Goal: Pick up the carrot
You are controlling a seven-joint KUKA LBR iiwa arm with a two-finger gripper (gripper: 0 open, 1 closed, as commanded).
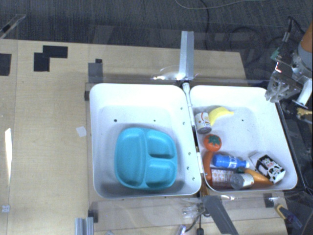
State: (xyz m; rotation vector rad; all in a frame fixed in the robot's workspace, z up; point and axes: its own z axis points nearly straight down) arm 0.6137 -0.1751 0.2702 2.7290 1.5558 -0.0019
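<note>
Pale wooden bench (44, 146) bearing two shallow white bins. Long orange carrot (256, 175) lying low in right bin (254, 94), beside blue bottle (229, 161). Gripper (279, 89) poised above that bin's far right corner, grip unreadable

White bins (142, 94) hold a turquoise tray (145, 157), yellow banana (220, 114), orange carrot (257, 176) and black-and-white cow-patterned toy (270, 168).
</note>
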